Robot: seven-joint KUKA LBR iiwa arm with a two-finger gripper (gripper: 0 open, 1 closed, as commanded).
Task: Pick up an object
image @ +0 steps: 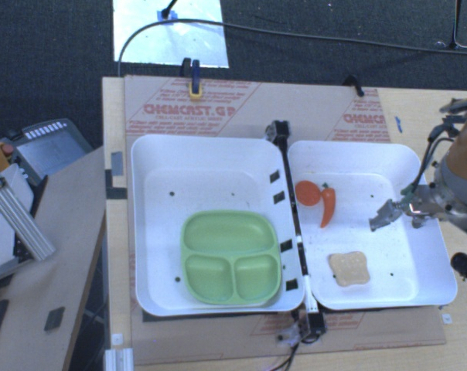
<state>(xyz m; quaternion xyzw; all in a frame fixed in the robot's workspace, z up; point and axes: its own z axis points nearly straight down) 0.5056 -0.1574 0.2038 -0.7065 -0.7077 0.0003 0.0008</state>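
Camera view: right bin (419,284) holds orange pepper (326,205), red tomato (306,192) touching it, tan toast slice (349,268) near front wall. Left bin (152,207) holds green divided plate (231,256).

Handling, judged: pepper light, smooth, likely slippery plastic; curved body narrow enough to pinch across middle. Toast flat, harder to take.

Gripper (384,216) hangs over right bin, nothing between fingers; open or closed cannot be told. Pepper lies at its 9 o'clock, apart; toast at 7 o'clock, near.

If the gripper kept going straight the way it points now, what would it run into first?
The gripper points left across the right bin. Straight on, it would probably meet the orange pepper first, beside the red tomato. Its height above the bin floor is unclear, so it might pass over.
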